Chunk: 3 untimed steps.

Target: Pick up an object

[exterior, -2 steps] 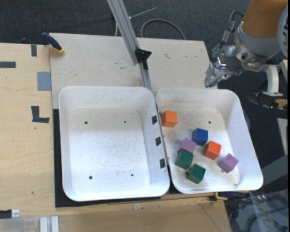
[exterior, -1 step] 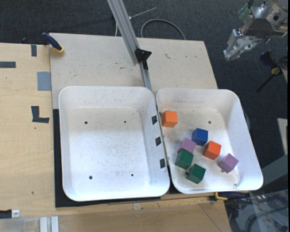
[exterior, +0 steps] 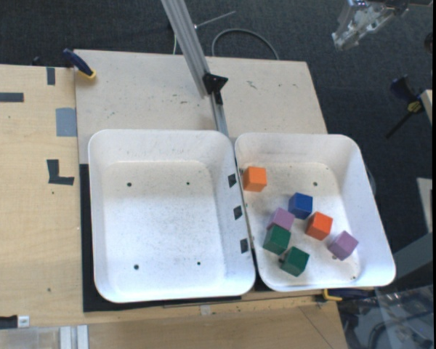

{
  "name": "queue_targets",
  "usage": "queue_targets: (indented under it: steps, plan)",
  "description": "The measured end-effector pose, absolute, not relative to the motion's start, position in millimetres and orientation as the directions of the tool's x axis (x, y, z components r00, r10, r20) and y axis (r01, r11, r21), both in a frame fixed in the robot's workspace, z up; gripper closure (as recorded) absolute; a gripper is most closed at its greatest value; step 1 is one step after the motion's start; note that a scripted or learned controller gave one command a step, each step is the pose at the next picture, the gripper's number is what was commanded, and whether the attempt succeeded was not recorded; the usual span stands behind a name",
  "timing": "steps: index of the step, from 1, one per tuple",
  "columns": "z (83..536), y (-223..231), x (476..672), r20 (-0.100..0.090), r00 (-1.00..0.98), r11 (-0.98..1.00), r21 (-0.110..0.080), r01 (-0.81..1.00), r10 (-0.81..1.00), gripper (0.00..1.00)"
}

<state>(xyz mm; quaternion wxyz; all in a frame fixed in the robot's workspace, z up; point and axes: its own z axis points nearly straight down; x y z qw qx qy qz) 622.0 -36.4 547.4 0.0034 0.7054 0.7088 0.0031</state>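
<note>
Several small cubes lie in the right bin (exterior: pixel 349 158). An orange cube (exterior: pixel 255 178) sits alone near the bin's left wall. A blue cube (exterior: pixel 301 204), a second orange cube (exterior: pixel 319 225), a purple cube (exterior: pixel 282 219), two green cubes (exterior: pixel 277 238) (exterior: pixel 295 260) and another purple cube (exterior: pixel 342 245) cluster toward the front. My gripper (exterior: pixel 351 26) hangs high at the top right, past the bench's far edge and well away from the cubes. Nothing shows between its fingers.
The left bin (exterior: pixel 102 195) stands beside the right one, their rims touching. A slanted metal rail (exterior: pixel 189 42) runs down from the top to the bins' junction. A blue-and-yellow clamp (exterior: pixel 78 63) rests at the bench's far left corner.
</note>
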Motion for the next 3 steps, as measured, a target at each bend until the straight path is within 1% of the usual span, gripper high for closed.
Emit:
queue_targets:
  steps: [1,2,3]
  plan:
    - [495.6,-65.3,589.1,0.0,0.002,-0.002,-0.006,1.0,1.0,1.0]
    - [545.2,-54.3,609.0,-0.002,-0.001,0.001,0.006,1.0,1.0,1.0]
    - [541.4,-72.4,646.1,-0.003,0.001,-0.001,0.0,1.0,1.0,1.0]
